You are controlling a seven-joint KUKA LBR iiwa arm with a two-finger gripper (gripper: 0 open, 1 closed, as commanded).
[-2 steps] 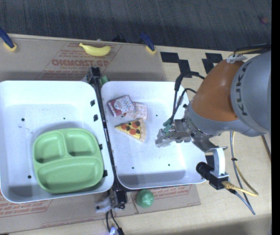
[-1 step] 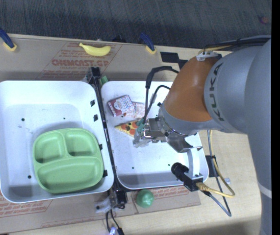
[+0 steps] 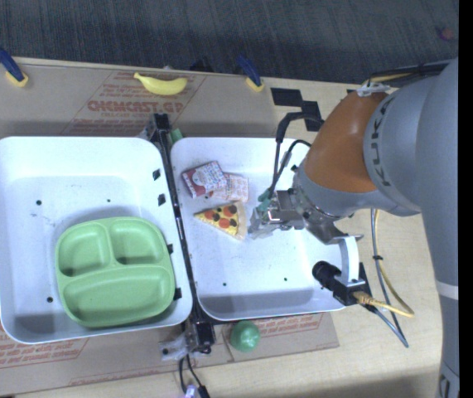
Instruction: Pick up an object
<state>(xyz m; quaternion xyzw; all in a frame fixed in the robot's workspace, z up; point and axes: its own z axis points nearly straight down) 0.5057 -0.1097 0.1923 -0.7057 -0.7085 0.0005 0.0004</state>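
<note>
**My claw low in the right bin, beside the pizza slice**

I am reaching in from the right, my grey arm with its orange band stretching over the right bin. My claw is hanging low inside that bin, just beside the right edge of a toy pizza slice. The metal parts at the tip are blurring together from this slant, so I cannot tell whether my claw is released or clenched, and I am seeing nothing clearly caught in it.

The pizza slice is lying flat on the bin floor near the middle of the right bin. Just above it a small red and white packet is lying, with a pale card or packet touching its right side.

In the left bin a green divided tray is sitting in the lower half, its three compartments facing up.

Both bins are resting on a sheet of printed cardboard on the counter. A yellow banana is lying on the cardboard beyond the bins, and a green ball is sitting on it just in front of the right bin. Blue clamps are gripping the cardboard's far edge.
</note>
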